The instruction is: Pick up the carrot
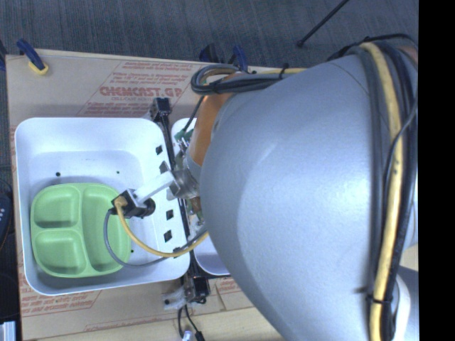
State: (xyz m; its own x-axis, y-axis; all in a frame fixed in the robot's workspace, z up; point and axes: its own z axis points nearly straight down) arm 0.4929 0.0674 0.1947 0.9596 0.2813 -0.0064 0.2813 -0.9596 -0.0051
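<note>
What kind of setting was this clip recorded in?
Probably a robotics lab or test cell, not a home. A big grey robot arm reaches over a shallow white plastic bin holding a green compartmented tray, on a cardboard-covered bench held by blue clamps.

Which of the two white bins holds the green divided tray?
The left bin, in plain sight on the view's left. The green tray lies in its lower left part. The right bin is mostly hidden under the grey arm.
</note>
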